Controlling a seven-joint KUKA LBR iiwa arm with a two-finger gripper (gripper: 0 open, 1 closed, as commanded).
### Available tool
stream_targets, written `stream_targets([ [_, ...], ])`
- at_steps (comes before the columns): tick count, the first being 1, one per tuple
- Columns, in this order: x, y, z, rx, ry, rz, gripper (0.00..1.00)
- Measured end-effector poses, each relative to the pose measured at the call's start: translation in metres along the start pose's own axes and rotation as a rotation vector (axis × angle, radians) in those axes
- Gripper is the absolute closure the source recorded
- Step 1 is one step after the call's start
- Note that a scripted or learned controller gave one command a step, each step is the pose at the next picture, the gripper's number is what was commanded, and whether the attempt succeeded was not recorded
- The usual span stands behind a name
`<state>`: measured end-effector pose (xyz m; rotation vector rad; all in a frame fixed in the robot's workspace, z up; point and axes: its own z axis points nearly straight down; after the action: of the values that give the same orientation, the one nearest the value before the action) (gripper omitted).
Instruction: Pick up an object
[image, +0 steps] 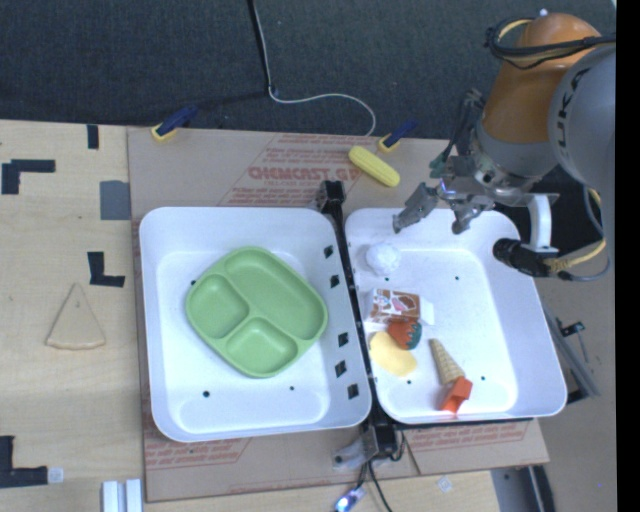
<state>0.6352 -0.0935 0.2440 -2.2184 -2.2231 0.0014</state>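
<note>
My gripper (438, 215) hangs open over the back edge of the right bin (510, 330), its two fingers spread apart with nothing between them. Below it and to the left, a small white object (381, 258) lies near the bin's back left corner. Further forward in the same bin are a printed packet (396, 304), a red piece (404, 333), a yellow lemon-like object (393, 356) and an ice-cream cone (446, 362) with an orange end (454, 396). The gripper is well behind all of these.
The left bin (170, 300) holds a green divided plate (257, 311). A yellow corn-like object (374, 166) lies on the cardboard behind the bins. A white cable (300, 98) runs across the back. The arm's black fitting (535, 256) overhangs the right bin's right rim.
</note>
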Motion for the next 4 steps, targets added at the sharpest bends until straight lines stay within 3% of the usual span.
stream_targets([
  [1,0.000,-0.046,0.149,-0.002,0.001,0.001,0.00],
  [2,-0.022,-0.129,0.155,-0.017,-0.002,0.005,0.00],
  [3,0.064,-0.141,0.059,0.002,-0.002,0.004,0.00],
  [4,0.099,-0.145,-0.120,-0.008,0.000,-0.004,0.00],
])
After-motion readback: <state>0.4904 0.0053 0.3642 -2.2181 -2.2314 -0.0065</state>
